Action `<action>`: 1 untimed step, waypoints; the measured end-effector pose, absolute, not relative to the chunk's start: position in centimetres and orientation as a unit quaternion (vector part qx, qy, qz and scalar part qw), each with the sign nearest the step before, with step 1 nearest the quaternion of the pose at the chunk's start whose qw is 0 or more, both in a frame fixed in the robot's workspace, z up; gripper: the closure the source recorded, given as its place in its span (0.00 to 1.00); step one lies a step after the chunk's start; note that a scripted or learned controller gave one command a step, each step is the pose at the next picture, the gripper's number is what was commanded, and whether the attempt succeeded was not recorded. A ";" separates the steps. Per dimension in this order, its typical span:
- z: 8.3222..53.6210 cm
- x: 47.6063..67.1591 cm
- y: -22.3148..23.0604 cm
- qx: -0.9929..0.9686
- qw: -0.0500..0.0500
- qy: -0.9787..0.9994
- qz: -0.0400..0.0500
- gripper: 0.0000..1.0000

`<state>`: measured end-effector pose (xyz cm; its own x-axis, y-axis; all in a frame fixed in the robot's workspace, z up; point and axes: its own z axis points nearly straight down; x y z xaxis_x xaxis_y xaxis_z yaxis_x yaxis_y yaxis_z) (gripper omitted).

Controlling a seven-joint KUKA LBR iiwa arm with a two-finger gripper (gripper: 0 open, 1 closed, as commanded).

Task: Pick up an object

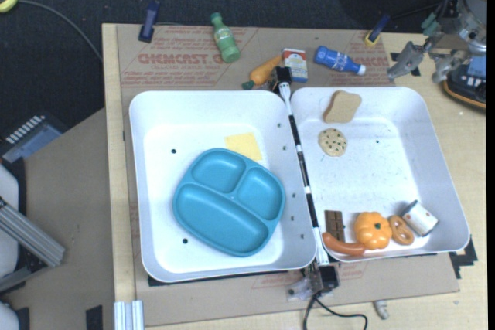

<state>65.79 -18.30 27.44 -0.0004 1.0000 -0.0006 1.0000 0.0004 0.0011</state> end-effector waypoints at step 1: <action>14.3 60.4 -15.2 0.707 -0.002 0.707 -0.001 0.00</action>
